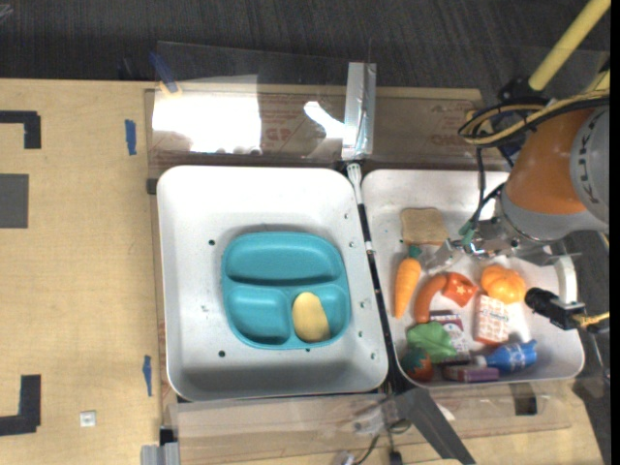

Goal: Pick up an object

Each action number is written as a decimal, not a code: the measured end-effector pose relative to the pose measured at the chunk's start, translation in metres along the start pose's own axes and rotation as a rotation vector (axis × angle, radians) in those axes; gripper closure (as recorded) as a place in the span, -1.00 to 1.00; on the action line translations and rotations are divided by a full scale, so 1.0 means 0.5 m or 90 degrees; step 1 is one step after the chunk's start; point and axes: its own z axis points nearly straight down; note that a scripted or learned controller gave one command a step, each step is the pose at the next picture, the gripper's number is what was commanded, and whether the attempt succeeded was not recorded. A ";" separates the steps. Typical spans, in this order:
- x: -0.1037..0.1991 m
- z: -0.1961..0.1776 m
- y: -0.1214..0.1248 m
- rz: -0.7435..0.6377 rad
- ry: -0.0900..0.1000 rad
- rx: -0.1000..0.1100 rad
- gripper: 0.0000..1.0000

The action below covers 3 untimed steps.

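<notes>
A: Camera view, left bin (184,260) — contents?

B: One teal divided tray (281,284), seated centrally; a yellow potato-like piece (310,316) lies in its lower right compartment; nothing else of note there.

A: Camera view, right bin (572,361) — contents?

B: The candidates for picking, crowded together: a tan bread slice (423,225) near the top; an orange carrot (407,287) just below it; a curved orange-red piece (448,289) beside the carrot; an orange fruit (504,283) to its right; a red-and-white carton (491,320); a green item (433,338); a blue item (513,355) at the lower edge.

A: Gripper state?

B: The gripper (475,243) sits low over the upper part of the right bin, between the bread slice and the orange fruit; whether anything is gripped cannot be told from this angle.

A: Recommended procedure?

B: Judgement only — select a piece with free flanks; the bread slice and the carrot appear least hemmed in; centre over the target, descend vertically, close across the narrow dimension; avoid the packed lower cluster, where neighbours would likely block a clean closure.
</notes>
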 end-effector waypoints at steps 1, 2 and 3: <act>0.021 0.012 0.187 -0.019 -0.001 -0.003 -1.00; -0.127 -0.352 0.176 -0.028 -0.006 -0.010 -1.00; -0.094 -0.168 -0.033 -0.007 0.000 0.002 -1.00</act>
